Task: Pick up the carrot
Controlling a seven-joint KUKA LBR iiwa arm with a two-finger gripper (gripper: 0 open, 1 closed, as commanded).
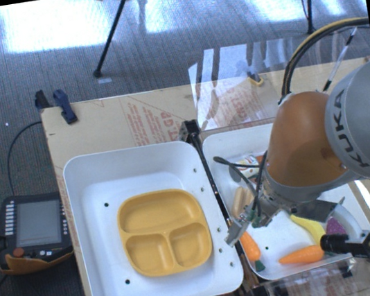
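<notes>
A small orange carrot (250, 246) with a green stub lies near the left wall of the right bin (290, 270), pointing toward the front. A second, longer orange carrot-like piece (301, 256) lies flat along that bin's front wall. My gripper (243, 228) hangs low in the right bin, directly above the top end of the small carrot and close to it. The arm's orange band (301, 149) and grey wrist cover the middle of the bin. Nothing can be seen held in the gripper.
A yellow banana (309, 226), a purple item (335, 227), a black object (341, 242) and a beige piece (242, 201) share the right bin. The left bin (91, 194) holds a yellow divided plate (164, 231). A teach pendant (33, 229) lies on the floor at left.
</notes>
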